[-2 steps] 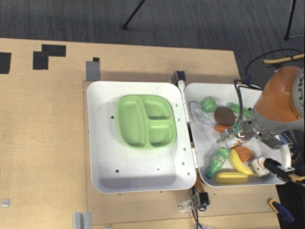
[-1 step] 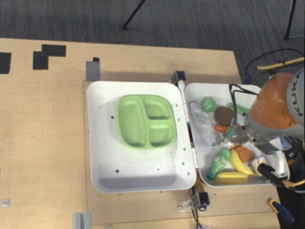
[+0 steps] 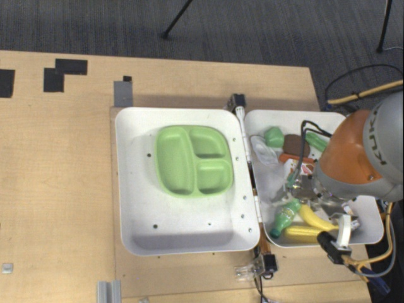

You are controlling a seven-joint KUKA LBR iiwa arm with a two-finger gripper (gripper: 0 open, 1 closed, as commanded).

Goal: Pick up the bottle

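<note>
On the wooden table (image 3: pixel 57 188), the green bottle (image 3: pixel 285 218) is seen lying in the right bin (image 3: pixel 372 231), its long axis slanting from lower left to upper right, just beneath and left of the tool (image 3: pixel 302 191), whose state cannot be told.

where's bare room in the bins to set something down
Left white bin: bare floor rings the green divided plate, widest along the near wall and the left wall. Right white bin: crowded with the green bottle, yellow bananas and the gripper.
</note>
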